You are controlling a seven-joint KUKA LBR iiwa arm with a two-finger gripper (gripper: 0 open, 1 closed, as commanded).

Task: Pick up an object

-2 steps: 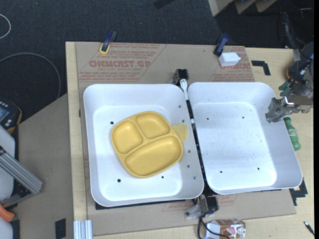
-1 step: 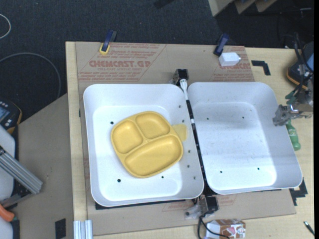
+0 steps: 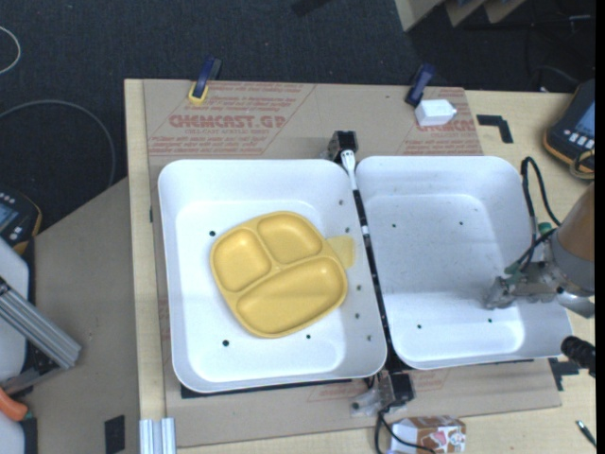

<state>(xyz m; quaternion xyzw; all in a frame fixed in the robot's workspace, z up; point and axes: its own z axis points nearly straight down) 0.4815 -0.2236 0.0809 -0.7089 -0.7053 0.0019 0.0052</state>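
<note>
Where the two white bins sit side by side on the brown cardboard-topped bench, you have the task's object in the left bin (image 3: pixel 184 348): a yellow divided plate (image 3: pixel 278 272) lying flat, a little left of the frame's centre. It has three compartments, two smaller ones toward the upper edge and one long one below, and it is turned at a slant. Its right rim reaches close to the bin's right wall, where a small yellow tab (image 3: pixel 342 249) juts out just beside it.

Look to the right edge of the frame for the arm. The gripper (image 3: pixel 498 294) is down low in the right bin (image 3: pixel 444 173), near that bin's lower right corner, with black cables looping above it. You cannot tell from this view how wide its tips stand, and nothing shows between them. It is well apart from the plate, with the black divider (image 3: pixel 367 253) between the bins lying between the two.

Around the bench you will see a yellow clamp (image 3: pixel 201 85) at the upper left of the cardboard, a blue clamp with a small white block (image 3: pixel 434 113) at the upper middle, and a yellow handheld device (image 3: pixel 575 138) at the right edge.
</note>
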